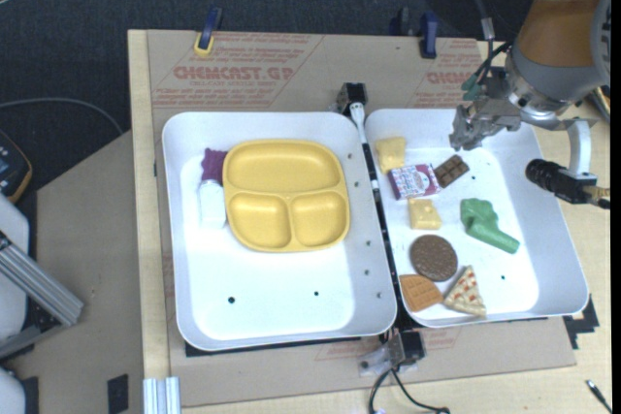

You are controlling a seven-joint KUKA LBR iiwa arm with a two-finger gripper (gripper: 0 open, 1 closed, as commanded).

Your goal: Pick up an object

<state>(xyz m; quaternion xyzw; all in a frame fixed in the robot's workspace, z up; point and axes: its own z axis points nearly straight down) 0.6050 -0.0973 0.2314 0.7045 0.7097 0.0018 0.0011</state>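
Lowest in the frame, a pizza slice (pixel 467 292) and a tan waffle piece (pixel 419 292) are lying at the near edge of the right bin (pixel 553 252), with a brown round cookie (pixel 433 257) just above them and touching or nearly so. I am hovering my gripper (pixel 473 131) over the upper part of that bin, right of centre in the frame; how far it is open I cannot tell from this angle, and I am seeing nothing held in it. A dark chocolate piece (pixel 451 171) is lying just below it, beside a pink wrapped packet (pixel 411 180). A green toy (pixel 486 225) is sitting further down, apart from the rest.

Risks, in my judgement: the chocolate and packet are crowding each other, so a descent may be catching both or nudging one aside. Flat items may be slipping out on closing. The left bin (pixel 194 238), holding a yellow divided plate (pixel 286 192), is playing no part.
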